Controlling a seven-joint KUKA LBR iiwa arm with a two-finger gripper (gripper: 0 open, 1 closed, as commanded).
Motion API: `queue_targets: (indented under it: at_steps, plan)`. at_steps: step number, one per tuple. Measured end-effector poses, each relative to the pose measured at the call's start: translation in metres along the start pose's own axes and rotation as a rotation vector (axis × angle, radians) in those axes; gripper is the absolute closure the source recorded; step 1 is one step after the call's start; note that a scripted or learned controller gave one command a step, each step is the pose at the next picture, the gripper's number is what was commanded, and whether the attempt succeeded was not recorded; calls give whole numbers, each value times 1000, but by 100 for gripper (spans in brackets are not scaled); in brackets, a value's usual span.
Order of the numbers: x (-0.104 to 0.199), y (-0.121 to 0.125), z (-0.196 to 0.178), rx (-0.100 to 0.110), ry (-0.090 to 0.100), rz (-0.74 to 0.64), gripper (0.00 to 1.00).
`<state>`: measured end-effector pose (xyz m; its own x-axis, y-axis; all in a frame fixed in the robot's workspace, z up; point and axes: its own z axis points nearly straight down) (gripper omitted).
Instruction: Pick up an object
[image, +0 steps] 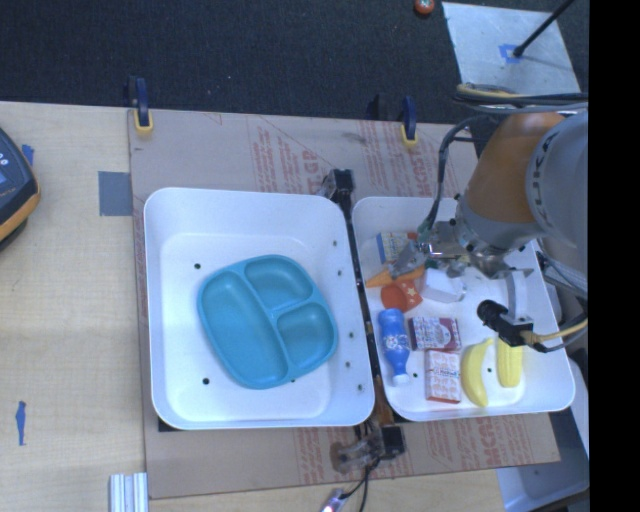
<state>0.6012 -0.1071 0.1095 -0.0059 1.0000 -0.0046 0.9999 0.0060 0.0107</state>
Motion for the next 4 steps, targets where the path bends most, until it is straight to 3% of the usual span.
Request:
queue_targets:
  at_steps: [1, 4]
  plan:
    - [5, 45, 18, 14, 5, 2, 0]
    - [7, -86, 17, 16, 5, 1, 0]
